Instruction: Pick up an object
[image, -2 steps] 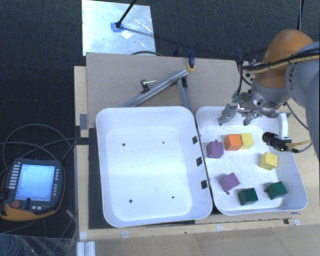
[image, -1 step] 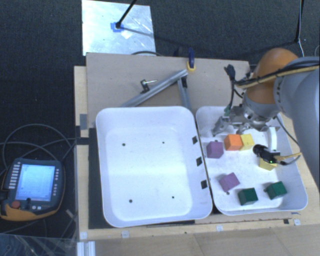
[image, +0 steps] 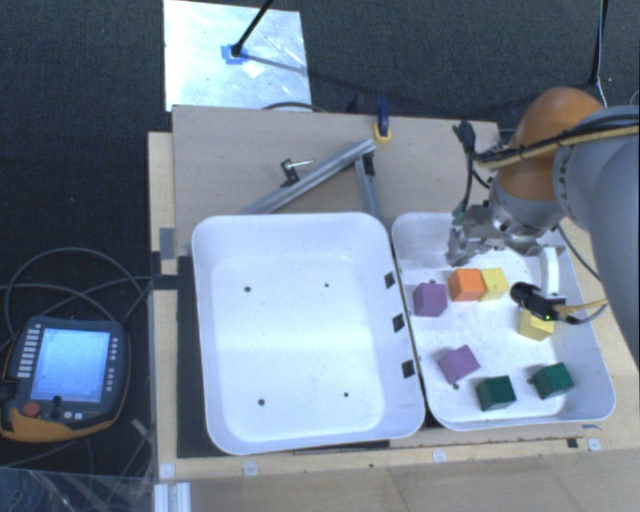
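The right bin (image: 590, 400) holds several small blocks. An orange block (image: 466, 285) and a yellow block (image: 493, 283) sit side by side near its middle, with a purple block (image: 430, 298) to their left. A second yellow block (image: 535, 326) lies further right. Toward the front are another purple block (image: 458, 362) and two green blocks (image: 494, 391) (image: 551, 379). My gripper (image: 464, 248) hangs low over the back of this bin, just behind the orange block. Nothing shows in its grasp.
The left bin (image: 215, 250) stands beside the right one. A metal bar (image: 310, 175) lies on the board behind the bins. A teach pendant (image: 65, 375) rests off the bench at the left.
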